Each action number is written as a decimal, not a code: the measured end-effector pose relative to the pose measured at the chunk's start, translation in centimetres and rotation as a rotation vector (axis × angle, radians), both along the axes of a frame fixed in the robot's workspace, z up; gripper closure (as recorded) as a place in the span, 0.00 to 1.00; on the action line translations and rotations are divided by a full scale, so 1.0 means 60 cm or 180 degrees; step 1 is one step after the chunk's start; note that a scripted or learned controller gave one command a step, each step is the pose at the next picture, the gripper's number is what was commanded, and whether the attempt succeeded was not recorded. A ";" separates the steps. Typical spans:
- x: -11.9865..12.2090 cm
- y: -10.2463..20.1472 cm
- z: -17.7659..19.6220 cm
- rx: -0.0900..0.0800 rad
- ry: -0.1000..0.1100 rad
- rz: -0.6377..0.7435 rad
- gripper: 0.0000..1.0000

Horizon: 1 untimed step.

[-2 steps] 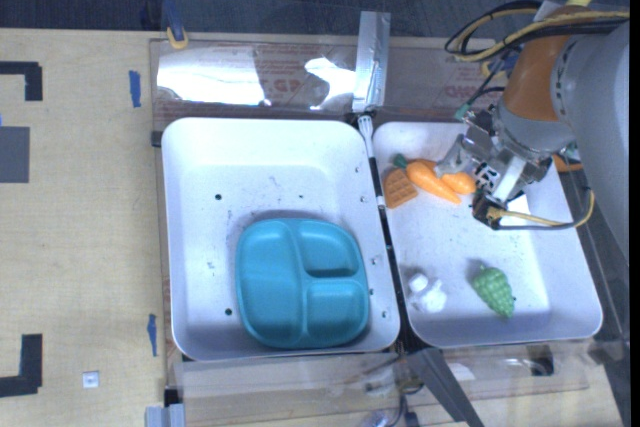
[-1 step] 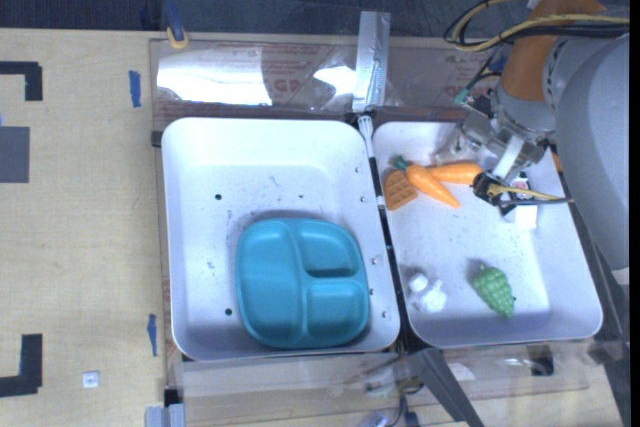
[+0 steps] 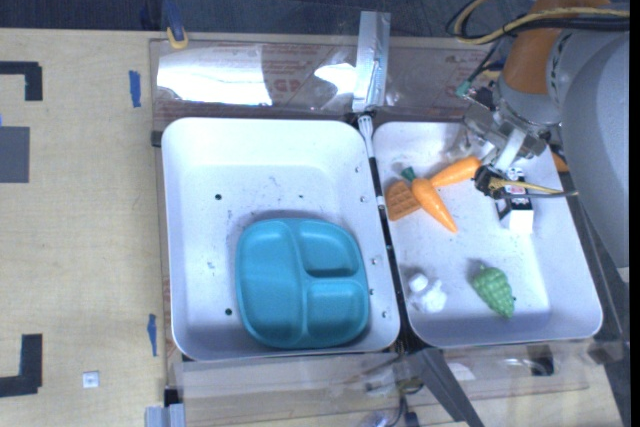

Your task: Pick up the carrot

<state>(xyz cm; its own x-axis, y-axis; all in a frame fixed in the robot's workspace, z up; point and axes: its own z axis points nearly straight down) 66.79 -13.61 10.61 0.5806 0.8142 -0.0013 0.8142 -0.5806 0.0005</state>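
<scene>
**Carrot (image 3: 436, 202), orange, tapered and green-topped, lies on bin floor beside robot gripper**

The carrot rests flat in the shallow white plastic bin (image 3: 560, 307) on the 3 o'clock side of the scene, in the part of that bin toward 10 o'clock. Its leafy end points to 11 o'clock and its tip to 5 o'clock. A ridged, tan-orange block (image 3: 399, 204) sits just beside it at 9 o'clock.

A second orange, elongated piece (image 3: 456, 171) slants up from the carrot's thick end toward 2 o'clock. Its far end reaches the metal two-finger gripper (image 3: 499, 154). Whether that gripper is clenched, released or grasping anything cannot be told from this angle. The grey arm with its orange band (image 3: 546, 7) comes in from 2 o'clock.

At 5 o'clock from the carrot, well apart, lies a knobbly green toy vegetable (image 3: 493, 290). At 6 o'clock, near the bin's lower wall, sits a small white lumpy object (image 3: 428, 292).

The matching white bin (image 3: 200, 170) at 9 o'clock holds a teal, three-compartment plastic plate (image 3: 300, 287), lying in its 6 o'clock half. Both bins stand on a pale wooden bench (image 3: 70, 245).
</scene>
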 end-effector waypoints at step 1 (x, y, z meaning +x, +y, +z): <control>0.002 0.141 0.138 0.0012 -0.0026 0.0109 1.00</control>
